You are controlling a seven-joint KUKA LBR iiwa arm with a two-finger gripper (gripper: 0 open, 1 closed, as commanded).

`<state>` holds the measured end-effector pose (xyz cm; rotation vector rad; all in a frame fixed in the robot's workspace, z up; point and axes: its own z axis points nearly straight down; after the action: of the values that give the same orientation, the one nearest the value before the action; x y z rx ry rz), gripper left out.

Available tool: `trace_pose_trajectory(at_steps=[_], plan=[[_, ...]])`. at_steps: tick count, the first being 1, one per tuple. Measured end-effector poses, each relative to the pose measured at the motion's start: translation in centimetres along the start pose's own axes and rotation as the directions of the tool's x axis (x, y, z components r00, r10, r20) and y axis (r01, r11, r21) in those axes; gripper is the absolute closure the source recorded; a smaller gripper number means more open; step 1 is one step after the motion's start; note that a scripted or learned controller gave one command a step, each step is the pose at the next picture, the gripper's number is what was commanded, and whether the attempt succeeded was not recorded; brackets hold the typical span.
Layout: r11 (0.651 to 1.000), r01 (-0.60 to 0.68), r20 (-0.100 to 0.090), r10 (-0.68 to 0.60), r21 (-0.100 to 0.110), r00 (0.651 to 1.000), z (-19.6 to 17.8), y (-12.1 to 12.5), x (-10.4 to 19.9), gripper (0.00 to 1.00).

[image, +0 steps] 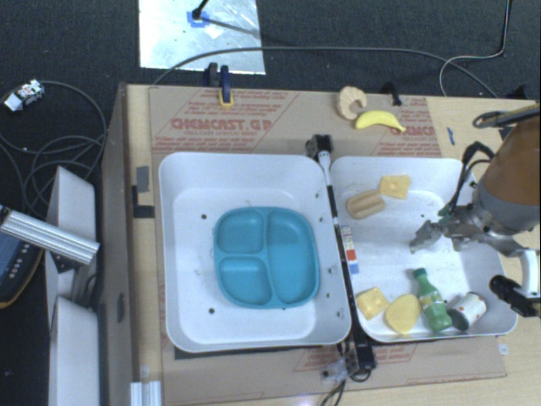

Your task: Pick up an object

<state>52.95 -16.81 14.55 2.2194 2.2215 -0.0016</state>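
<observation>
At right edge: arm (516,176) cut off | end effector (435,231) blurred, grip unclear

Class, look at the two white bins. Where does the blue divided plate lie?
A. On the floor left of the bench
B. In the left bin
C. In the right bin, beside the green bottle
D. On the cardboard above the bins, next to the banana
B: the blue divided plate lies flat inside the left bin, while the green bottle is in the right bin.

The tabletop (254,117), covered in printed cardboard, carries two white bins side by side: the left bin (182,227) and the right bin (439,180). A banana (379,121) and a beige ring-shaped piece (350,101) lie near its far edge.
</observation>
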Motion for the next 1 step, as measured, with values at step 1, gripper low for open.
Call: trace_pose_trajectory(at_steps=[1], plan=[[1.000, 0.000, -0.002, 0.000, 0.000, 1.000, 3.33, -1.46, 0.49, 0.00]])
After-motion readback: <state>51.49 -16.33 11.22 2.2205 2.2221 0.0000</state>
